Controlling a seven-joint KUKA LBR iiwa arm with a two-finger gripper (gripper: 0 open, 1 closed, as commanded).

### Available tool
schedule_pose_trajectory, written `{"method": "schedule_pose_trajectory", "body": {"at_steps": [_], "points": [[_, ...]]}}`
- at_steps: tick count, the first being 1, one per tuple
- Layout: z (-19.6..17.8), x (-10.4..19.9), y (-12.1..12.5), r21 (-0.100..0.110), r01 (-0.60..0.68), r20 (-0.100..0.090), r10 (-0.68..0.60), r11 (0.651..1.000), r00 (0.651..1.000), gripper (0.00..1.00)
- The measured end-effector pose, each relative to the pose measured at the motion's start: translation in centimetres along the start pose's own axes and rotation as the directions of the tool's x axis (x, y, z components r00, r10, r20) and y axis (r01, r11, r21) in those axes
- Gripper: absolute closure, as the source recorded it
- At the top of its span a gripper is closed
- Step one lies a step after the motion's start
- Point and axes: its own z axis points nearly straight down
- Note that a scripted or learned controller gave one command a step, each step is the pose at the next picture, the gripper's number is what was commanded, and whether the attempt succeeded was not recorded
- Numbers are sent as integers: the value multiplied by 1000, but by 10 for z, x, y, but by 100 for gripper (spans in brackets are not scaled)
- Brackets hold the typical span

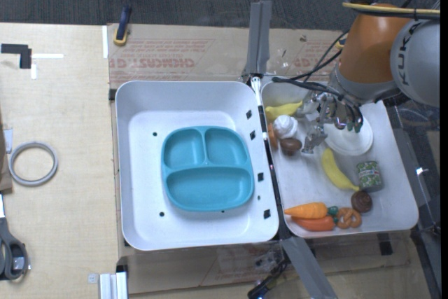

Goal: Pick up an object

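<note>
Hovering low over the right bin (399, 171), pincer (316, 140) pointing down toward seven o'clock, grip impossible to tell. Lying just below it at five o'clock, a banana (336, 170); resting at nine o'clock, a brown ball (290, 145). Sitting in the left bin (133, 150), a blue divided plate (208, 168).

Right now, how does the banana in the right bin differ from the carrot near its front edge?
The banana is yellow; the carrot is orange. The banana lies diagonally near the bin's middle, while the carrot lies roughly crosswise along the front wall. The banana curves; the carrot is straight and tapers to a point. Both are elongated and rest flat in the right bin.
</note>
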Motion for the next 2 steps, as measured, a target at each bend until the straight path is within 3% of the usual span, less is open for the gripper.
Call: {"method": "schedule_pose_trajectory", "body": {"at_steps": [1, 2], "points": [[1, 82, -35, 1, 61, 0, -61, 998, 998, 0], [-9, 81, -35, 2, 63, 3, -63, 998, 998, 100]]}}
